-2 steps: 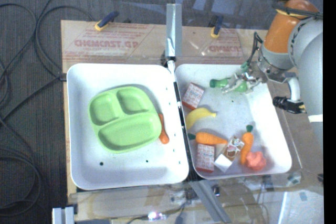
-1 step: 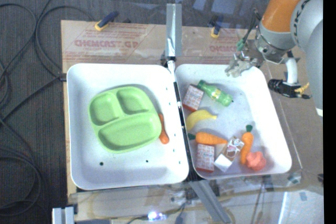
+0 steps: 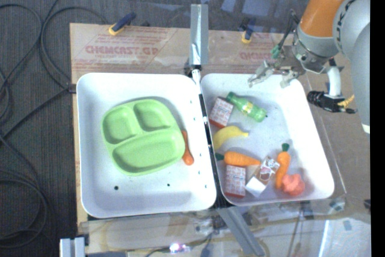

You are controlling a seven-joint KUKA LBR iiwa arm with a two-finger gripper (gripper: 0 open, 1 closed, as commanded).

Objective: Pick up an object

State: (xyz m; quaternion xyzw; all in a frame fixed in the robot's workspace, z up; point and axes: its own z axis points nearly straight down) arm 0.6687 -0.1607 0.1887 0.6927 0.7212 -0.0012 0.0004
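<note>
The right bin (image 3: 313, 129) holds the loose pieces: a green bottle (image 3: 246, 107) lying tilted at the far side, a small red-and-white carton (image 3: 221, 112) just left of it, and a yellow banana (image 3: 229, 135) nearer. Along the near side lie a carrot (image 3: 242, 159) on its side, a second carton (image 3: 235, 180), a white block (image 3: 255, 186), a smaller carrot (image 3: 282, 168) and a pink lump (image 3: 293, 184). In the left bin (image 3: 90, 189) a green divided plate (image 3: 143, 135) lies flat, with a thin orange carrot (image 3: 186, 149) against its right edge.

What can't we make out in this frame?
- Gripper, camera view: too small and thin to tell whether it holds anything.
- Cartons in the right bin: print too small to read.
- Carrot in the left bin: partly hidden behind the green tray edge.
</note>
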